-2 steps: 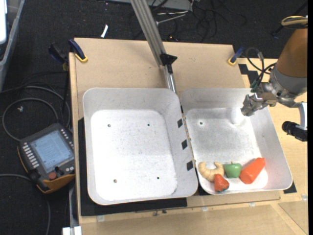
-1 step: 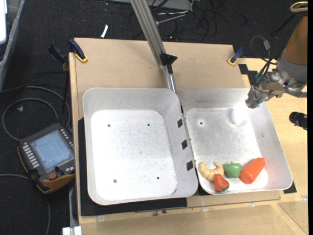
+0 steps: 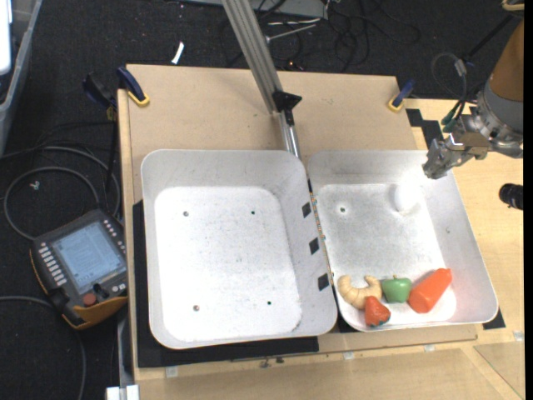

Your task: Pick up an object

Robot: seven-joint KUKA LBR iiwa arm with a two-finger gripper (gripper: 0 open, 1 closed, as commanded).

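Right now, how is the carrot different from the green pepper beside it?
The carrot is orange, longer and tapered, lying at a slant; the green pepper is green, smaller and rounded. The carrot sits nearer the bin's right wall, the pepper to its left. Both lie in the right bin, along its near edge.

teach pendant [image 3: 81, 265] on floor, blue clamps [image 3: 132, 85], cables [image 3: 33, 182]
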